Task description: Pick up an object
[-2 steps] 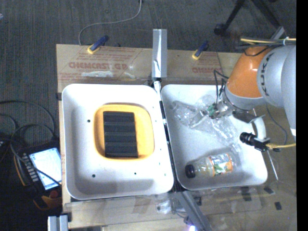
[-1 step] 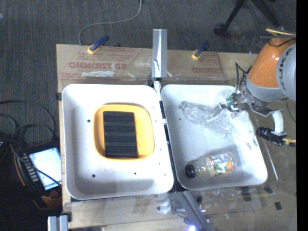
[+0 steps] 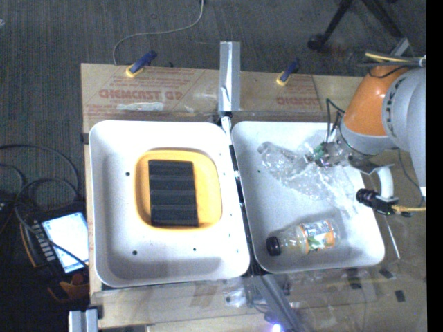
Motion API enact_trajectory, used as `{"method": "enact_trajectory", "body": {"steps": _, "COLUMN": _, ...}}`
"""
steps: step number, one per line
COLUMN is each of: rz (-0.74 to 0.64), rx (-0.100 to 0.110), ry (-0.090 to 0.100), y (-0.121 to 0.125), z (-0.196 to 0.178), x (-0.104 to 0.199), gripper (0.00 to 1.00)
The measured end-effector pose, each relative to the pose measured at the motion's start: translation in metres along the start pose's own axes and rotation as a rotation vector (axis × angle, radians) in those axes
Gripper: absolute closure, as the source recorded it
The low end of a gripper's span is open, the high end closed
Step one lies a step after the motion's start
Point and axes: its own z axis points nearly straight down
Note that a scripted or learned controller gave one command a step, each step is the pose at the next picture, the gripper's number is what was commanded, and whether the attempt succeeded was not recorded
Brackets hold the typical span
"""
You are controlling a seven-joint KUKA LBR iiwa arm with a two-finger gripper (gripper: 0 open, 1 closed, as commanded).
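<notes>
crinkled clear plastic bag point(image 3: 304, 171), lying plastic bottle point(image 3: 304, 237)

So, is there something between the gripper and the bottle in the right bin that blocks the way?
Nothing visible blocks it. The bottle lies on its side near the front wall of the right bin, uncovered from above. The crumpled clear plastic lies farther back, under the gripper, apart from the bottle.

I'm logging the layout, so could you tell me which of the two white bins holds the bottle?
The right-hand bin: the bottle lies on its side there. The left bin holds a yellow tray.
</notes>
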Motion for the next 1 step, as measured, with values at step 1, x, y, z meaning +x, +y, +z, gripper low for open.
{"method": "enact_trajectory", "body": {"steps": 1, "rz": 0.0, "rx": -0.003, "ry": 0.0, "y": 0.0012, "z": -0.0104, "x": 0.0001, "gripper": 1.0}}
